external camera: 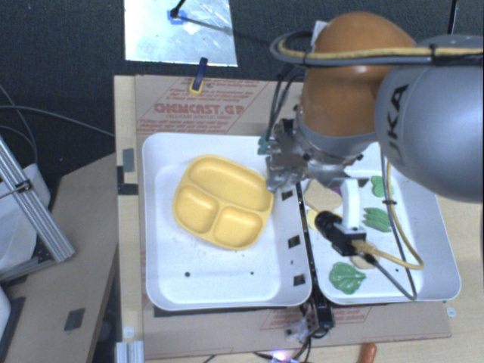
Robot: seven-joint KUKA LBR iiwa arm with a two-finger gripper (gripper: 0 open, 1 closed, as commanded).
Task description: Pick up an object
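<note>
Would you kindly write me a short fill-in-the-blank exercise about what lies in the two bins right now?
1. The yellow tray lies in the ____ bin of the camera view.
2. The yellow tray has ____ compartments.
3. The leaf-shaped pieces in the right bin are ____ in colour.
4. The arm hangs over the ____ bin.

Missing words: left; three; green; right
</note>
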